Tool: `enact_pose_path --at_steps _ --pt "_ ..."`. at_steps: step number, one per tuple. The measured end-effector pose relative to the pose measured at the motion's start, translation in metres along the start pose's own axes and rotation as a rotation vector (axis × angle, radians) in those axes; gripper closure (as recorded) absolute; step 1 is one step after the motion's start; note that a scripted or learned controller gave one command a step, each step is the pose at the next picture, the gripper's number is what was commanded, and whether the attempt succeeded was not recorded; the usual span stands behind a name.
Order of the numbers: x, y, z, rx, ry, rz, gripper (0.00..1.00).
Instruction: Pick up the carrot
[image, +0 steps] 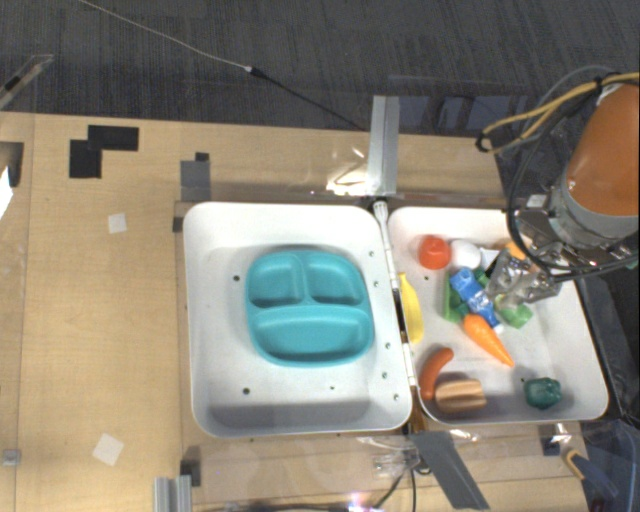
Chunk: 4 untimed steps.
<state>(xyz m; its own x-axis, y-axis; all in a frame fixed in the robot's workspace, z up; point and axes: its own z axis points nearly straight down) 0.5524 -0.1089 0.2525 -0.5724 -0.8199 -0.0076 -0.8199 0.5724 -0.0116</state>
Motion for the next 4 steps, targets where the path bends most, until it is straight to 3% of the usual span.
enact_pose_path --at_steps 1,2,3,4 --pt "-0.001 0.001 0.001 -0.002 0.000 -0.002 0.00" --pt "0.008 0.010 0.124 -0.010 0.006 0.292 0.00" --pt "0.031 0.040 0.162 0.003 -0.002 0.219 0.00" --pt "0.027 0.037 0.149 0.012 -0.009 0.213 1.00"
